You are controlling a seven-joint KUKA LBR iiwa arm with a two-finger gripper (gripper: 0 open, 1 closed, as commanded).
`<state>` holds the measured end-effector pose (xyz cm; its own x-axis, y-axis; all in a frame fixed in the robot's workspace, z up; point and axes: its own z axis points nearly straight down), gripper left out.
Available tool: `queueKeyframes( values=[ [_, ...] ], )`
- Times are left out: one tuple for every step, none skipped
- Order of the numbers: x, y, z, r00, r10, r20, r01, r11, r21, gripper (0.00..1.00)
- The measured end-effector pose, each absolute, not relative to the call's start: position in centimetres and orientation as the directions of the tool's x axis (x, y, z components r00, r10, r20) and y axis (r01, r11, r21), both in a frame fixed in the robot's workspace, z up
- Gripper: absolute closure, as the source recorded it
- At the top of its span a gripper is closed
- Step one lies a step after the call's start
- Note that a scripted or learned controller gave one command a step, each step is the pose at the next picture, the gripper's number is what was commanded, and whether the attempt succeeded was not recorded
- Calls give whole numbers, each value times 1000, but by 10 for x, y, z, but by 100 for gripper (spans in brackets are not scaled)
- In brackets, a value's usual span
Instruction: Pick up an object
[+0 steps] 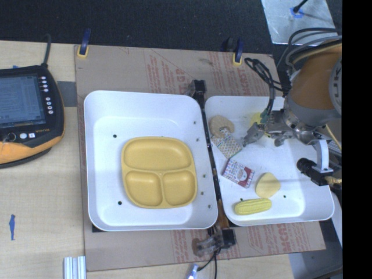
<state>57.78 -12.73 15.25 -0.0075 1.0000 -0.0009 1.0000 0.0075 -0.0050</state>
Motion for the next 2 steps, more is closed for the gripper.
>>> queueKeyframes(
  values=[
    [639,-180,122,-3,1000,0,1000,3,-2,0],
    [657,-204,133,-3,1000,0,1000,3,-1,0]
  ],
)
